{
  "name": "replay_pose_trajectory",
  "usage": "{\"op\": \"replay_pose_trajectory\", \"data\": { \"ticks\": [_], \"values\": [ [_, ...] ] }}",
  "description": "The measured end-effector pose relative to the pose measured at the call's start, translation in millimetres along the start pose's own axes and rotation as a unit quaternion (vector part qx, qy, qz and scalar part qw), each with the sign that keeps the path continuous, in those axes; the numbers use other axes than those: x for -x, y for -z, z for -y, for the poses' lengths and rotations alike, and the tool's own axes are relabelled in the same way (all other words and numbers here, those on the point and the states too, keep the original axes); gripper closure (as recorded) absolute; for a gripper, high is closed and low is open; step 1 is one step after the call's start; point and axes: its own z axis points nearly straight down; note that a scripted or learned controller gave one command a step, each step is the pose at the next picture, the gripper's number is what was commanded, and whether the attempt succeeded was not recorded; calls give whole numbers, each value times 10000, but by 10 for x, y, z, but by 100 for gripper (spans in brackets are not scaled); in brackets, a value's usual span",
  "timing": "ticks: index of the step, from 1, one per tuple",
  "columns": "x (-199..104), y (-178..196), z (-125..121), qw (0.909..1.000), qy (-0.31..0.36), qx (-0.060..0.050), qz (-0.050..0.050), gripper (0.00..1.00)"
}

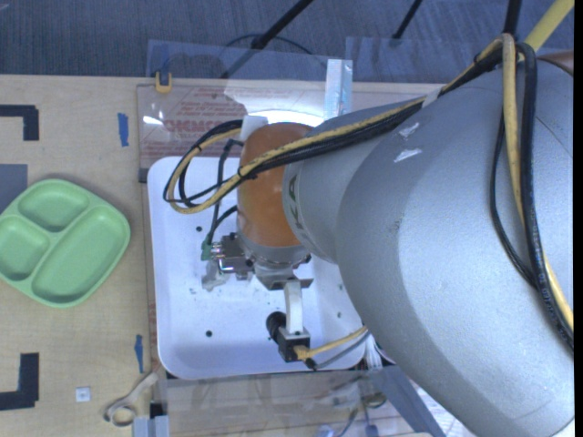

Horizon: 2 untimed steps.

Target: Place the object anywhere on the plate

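One green three-compartment plastic plate (64, 241) sits on the pale wooden bench (82, 116), at 9 o'clock in the view and outside the shallow white plastic bin (187, 321).

Grey arm with orange band reaches in from 3 o'clock and covers most of the bin. Gripper (219, 267) is low over the bin floor, toward its 9 o'clock side. It is seen from above and partly under the wrist, so I cannot tell whether it is open or closed, or whether it has hold of anything.

Object: cannot be picked out. A few dark specks (208, 335) lie on the bare floor at 6 to 7 o'clock of the gripper, too small to name. My judgement is that the object is in the bin, at or under the gripper, hidden by the wrist.

Risks, as judged:
- Empty grasp. If nothing is secured, the arm would travel to the plate with nothing to place.
- Bin wall at 9 o'clock stands between gripper and plate. Too low a lift could knock a held object loose against the rim.
- Early release would drop it on the bench short of the plate.
- The plate looks light and unfixed, so a low approach could shove it toward 9 o'clock.
- The raised dividers could tip or roll a small object out.
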Motion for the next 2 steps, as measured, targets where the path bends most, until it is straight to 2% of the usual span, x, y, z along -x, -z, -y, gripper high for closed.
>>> {"op": "replay_pose_trajectory", "data": {
  "ticks": [1,2],
  "values": [
    [114,-161,-703,9946,1041,29,7,0],
    [107,-58,-708,9945,1045,40,5,100]
  ]
}}
